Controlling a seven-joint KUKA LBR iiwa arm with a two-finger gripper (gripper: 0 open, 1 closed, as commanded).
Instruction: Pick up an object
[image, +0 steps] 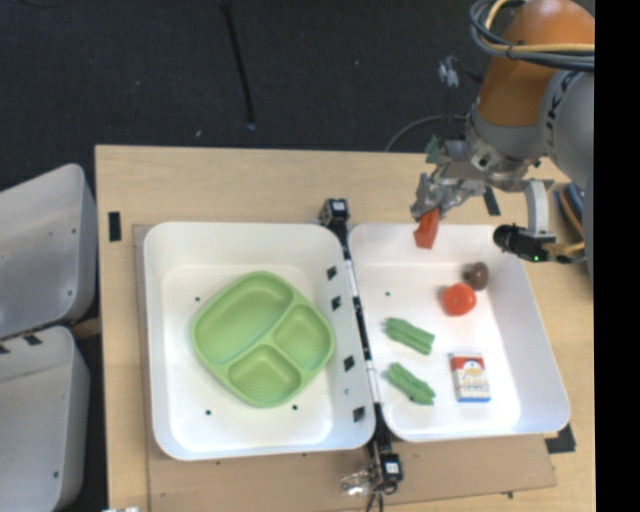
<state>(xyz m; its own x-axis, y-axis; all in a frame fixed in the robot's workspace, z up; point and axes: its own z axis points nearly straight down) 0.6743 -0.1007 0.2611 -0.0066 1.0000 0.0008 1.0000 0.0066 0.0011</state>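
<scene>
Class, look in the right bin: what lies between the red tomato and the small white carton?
Nothing: in the camera view, bare white bin floor separates the red tomato from the white carton.

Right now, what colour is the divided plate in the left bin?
Light green divided plastic plate, clearest in the camera view.

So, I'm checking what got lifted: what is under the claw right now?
A small red-orange piece hangs under the claw, above the right bin's far edge. Its top end is covered by the claw.
</scene>
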